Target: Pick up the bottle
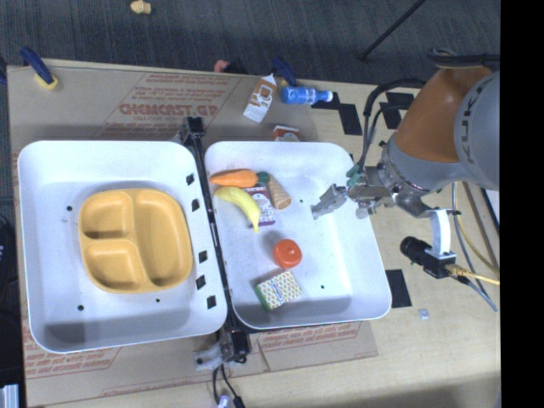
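Blue bottle (304,96) seen on tan bench (442,330); both bins (365,253) white; yellow divided tray (136,238); orange carrot (234,178); yellow banana (241,204); red-orange round obj. (287,252); green-patterned box (278,290); arm (442,134) grey w/ orange band.

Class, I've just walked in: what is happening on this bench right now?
A grey and orange robot arm reaches in from the right, its gripper over the right bin, holding nothing. That bin holds a banana, a carrot, a small red object and a box. The blue bottle lies outside, on the bench behind the bins. A yellow divided tray sits in the left bin.
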`<action>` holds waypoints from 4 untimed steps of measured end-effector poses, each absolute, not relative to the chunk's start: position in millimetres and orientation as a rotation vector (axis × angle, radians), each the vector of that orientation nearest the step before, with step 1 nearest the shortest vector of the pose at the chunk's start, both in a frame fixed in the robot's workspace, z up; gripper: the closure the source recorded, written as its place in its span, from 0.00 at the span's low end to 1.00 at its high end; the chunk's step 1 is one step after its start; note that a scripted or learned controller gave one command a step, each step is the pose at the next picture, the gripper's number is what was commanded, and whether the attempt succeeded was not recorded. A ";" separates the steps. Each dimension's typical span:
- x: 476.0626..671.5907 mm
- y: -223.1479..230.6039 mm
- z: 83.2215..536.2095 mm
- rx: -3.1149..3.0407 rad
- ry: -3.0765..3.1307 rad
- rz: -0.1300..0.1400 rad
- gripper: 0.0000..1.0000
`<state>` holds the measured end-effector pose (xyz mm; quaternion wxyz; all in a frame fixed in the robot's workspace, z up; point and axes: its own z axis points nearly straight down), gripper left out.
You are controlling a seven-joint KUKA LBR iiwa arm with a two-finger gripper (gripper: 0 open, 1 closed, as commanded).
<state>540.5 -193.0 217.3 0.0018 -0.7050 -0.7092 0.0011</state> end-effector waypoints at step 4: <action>475.5 -49.2 191.1 -2.596 -1.760 0.007 1.00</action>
